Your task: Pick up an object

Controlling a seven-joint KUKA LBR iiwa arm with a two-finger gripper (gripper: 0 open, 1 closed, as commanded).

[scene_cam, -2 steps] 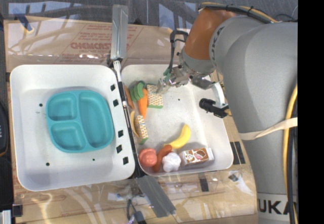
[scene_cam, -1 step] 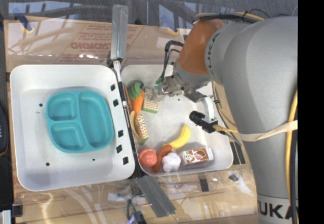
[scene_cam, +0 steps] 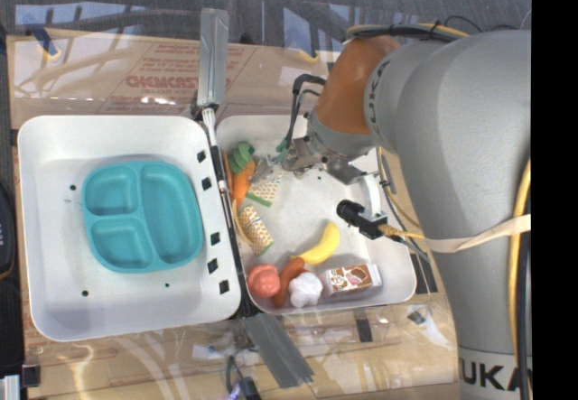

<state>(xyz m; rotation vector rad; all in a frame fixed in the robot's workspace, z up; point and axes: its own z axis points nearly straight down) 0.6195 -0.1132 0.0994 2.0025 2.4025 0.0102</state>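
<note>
The right bin (scene_cam: 397, 274) holds several items. An orange carrot (scene_cam: 241, 183) with a green top (scene_cam: 241, 157) lies by its left wall. A patterned wafer-like piece (scene_cam: 256, 228) sits below it, and a small green-edged packet (scene_cam: 263, 193) lies beside the carrot. A yellow banana (scene_cam: 322, 246) rests mid-bin. Along the front are a red tomato (scene_cam: 264, 280), a white garlic bulb (scene_cam: 306, 289) and a brown carton (scene_cam: 350, 278). My gripper (scene_cam: 287, 157) is low over the bin's upper left, just right of the carrot top.
The left bin (scene_cam: 54, 299) carries a teal divided plate (scene_cam: 142, 213). The big grey arm (scene_cam: 452, 163) covers the right bin's right side. A black fitting (scene_cam: 359, 218) with cables hangs over the bin near the banana. A grey divider bar (scene_cam: 212, 55) stands between the bins.
</note>
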